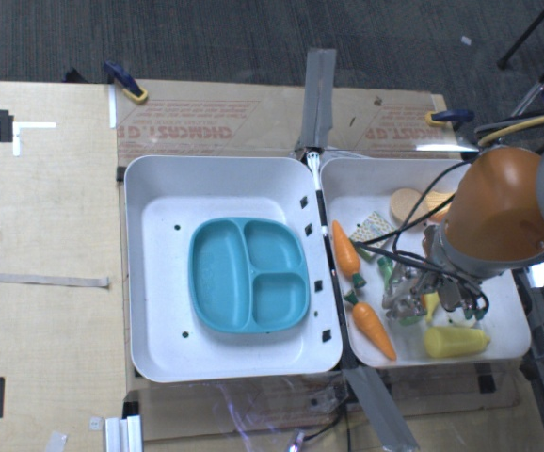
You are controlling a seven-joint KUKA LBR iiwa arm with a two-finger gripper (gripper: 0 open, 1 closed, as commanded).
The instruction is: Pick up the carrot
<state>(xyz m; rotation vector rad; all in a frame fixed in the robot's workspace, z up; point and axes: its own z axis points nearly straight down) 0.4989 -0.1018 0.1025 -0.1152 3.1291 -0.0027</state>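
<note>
Crowding the shallow white right bin [507, 345], the arm's hand [406, 301], whose grip I cannot tell, hangs low just right of two orange carrots, one [345, 250] by the dividing wall, one [373, 330] near the front rim, a yellow block [456, 341] close beside.

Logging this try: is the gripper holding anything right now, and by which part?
Cannot be told. The gripper sits low in the right bin, beside the nearer carrot, amid clutter and under its own cables.
</note>
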